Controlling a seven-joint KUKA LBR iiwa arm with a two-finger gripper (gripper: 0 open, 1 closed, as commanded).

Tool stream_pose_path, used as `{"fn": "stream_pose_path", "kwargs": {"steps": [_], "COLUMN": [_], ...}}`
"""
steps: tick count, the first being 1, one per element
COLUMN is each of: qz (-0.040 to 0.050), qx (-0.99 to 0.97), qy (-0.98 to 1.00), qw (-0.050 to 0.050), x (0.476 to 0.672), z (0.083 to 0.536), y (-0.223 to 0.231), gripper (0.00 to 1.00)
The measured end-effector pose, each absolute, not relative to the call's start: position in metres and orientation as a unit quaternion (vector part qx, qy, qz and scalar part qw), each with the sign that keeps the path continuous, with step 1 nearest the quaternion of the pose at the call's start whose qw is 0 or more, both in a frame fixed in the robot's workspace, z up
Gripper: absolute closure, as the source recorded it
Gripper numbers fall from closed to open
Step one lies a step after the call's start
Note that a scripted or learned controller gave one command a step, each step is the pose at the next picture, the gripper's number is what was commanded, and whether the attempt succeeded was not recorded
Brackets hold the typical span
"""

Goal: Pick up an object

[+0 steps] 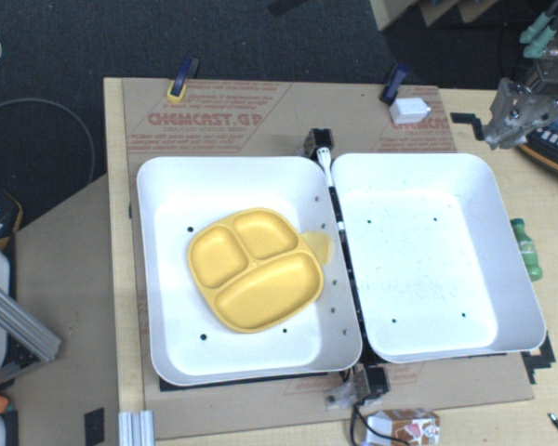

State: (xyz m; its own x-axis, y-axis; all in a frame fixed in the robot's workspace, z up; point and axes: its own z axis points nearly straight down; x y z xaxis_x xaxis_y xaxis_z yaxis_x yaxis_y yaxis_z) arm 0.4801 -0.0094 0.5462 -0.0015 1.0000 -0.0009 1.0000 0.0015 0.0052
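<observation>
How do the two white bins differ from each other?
The left bin holds a yellow divided plate; the right bin has none, only small dark dots on its floor. The left bin's floor is largely covered by the plate; the right bin's floor lies open to view. Both are shallow, white, round-cornered and sit side by side on the board.

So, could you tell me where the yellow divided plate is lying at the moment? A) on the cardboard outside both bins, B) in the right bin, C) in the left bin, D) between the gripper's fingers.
C: the yellow divided plate lies flat on the floor of the left bin, while the gripper is off by the bench's far right corner.
</observation>
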Motion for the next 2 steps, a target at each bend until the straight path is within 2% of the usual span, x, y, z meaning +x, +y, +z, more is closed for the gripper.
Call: {"fn": "stream_pose_path", "kwargs": {"steps": [1, 2], "qz": [-0.0042, -0.0018], "qx": [0.708, 0.703], "qy": [0.706, 0.711], "qw": [-0.004, -0.003], "x": [0.478, 0.478], "z": [0.420, 0.388], "y": [-0.007, 0.106], "gripper": [1.00, 1.00]}}
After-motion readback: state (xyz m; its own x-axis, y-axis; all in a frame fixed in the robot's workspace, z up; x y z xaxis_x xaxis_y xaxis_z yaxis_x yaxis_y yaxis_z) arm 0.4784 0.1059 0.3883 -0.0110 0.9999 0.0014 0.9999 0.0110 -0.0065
